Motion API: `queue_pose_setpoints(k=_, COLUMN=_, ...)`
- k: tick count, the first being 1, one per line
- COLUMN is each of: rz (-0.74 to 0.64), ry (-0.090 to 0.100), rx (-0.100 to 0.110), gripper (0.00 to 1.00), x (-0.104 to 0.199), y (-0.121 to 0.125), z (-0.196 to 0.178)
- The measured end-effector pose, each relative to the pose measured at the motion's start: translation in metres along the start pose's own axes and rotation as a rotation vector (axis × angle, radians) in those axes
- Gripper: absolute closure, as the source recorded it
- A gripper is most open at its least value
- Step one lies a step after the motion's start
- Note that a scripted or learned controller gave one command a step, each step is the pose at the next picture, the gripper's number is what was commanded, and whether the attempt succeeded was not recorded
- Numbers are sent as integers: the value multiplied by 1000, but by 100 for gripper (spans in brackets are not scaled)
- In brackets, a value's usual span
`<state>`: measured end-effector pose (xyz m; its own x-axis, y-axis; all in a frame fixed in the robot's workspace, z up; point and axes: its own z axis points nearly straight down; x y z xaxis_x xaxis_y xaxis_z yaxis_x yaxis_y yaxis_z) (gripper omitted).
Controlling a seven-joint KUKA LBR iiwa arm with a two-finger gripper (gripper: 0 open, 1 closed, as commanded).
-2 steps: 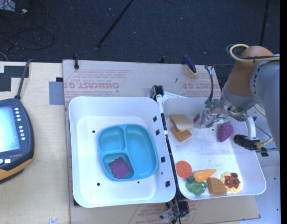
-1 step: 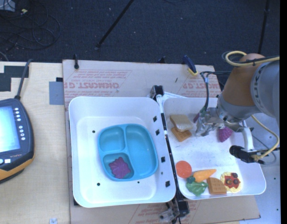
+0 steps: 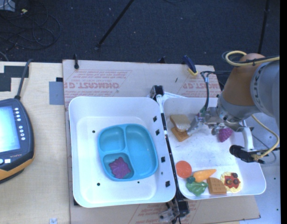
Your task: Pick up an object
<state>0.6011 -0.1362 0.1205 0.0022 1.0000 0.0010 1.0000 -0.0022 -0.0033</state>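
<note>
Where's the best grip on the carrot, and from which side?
Judging from the view: grip the carrot mid-body, coming straight down. It lies flat and slim, long axis running left-right, so set the fingers across its narrow width. The pepper and waffle sit close below it; the top side looks freer.

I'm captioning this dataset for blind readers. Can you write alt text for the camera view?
A grey robot arm reaches from the right over the right white bin, its pincer beside a toy sandwich, with a purple toy nearby. Lower in that bin lie a tomato, carrot, green pepper, waffle and pizza. The left bin holds a blue divided plate containing a purple toy.
</note>
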Motion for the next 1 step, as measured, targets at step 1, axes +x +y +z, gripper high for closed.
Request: queue_pose_setpoints(k=1, rz=-4, ry=-5, rx=-16, gripper=0, x=-7, y=48, z=28)
